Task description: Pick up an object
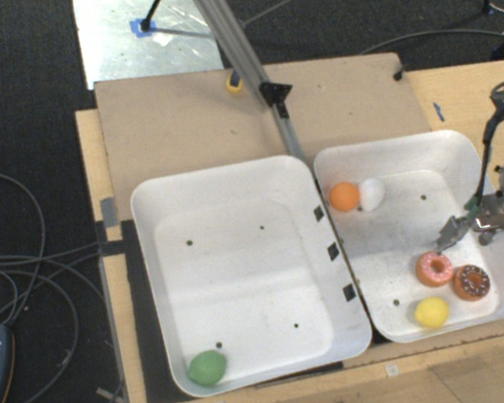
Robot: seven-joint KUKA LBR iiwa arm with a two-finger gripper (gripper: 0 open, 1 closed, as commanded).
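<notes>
Hovering claw (451,234), grip state unclear, just above pink-frosted ring donut (434,268), right bin (388,160)

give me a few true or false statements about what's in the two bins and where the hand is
1. The green ball lies in the left bin. True.
2. The orange ball and the white ball sit side by side in the right bin. True.
3. The hand hovers over the left bin. False: it is over the right bin, just above the pink donut.
4. The yellow ball is at the right bin's far edge. False: it lies near the front edge.
5. The chocolate donut lies beside the pink donut. True.
</notes>
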